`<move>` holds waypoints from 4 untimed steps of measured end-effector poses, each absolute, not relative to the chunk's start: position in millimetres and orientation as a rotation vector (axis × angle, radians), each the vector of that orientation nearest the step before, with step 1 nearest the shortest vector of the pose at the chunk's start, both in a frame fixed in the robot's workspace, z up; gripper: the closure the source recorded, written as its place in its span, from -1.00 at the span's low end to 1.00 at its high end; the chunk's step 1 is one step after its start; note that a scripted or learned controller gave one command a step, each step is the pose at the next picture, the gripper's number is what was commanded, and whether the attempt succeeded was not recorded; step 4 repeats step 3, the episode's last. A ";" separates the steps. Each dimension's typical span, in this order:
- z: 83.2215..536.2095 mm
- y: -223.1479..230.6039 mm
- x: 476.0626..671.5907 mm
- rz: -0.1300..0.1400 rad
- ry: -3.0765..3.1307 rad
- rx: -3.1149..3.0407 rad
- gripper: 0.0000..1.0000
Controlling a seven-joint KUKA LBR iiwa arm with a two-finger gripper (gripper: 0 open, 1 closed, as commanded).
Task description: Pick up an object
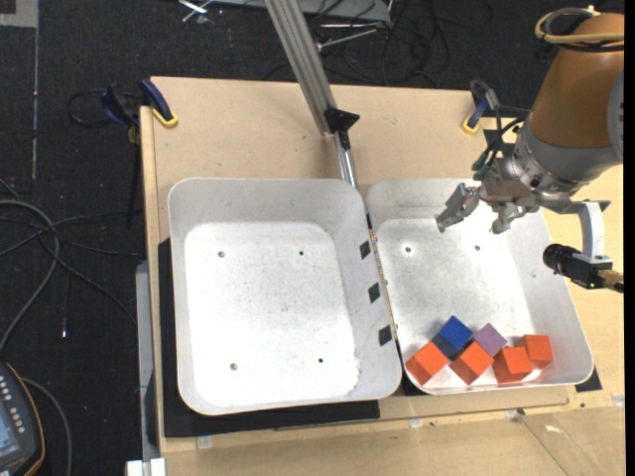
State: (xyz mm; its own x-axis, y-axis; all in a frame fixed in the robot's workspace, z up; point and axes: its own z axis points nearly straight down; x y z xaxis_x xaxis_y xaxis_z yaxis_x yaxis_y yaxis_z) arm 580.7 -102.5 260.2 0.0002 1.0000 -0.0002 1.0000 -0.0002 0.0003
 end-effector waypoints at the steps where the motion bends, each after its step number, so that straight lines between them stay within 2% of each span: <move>1: 262.0 -113.5 572.3 -0.001 2.222 2.222 -1.00; 2: 262.3 -106.8 569.1 0.000 2.226 2.218 -1.00; 3: 272.3 -101.7 540.6 0.001 2.222 2.222 -1.00; 4: 272.3 -101.7 540.6 0.001 2.222 2.222 -1.00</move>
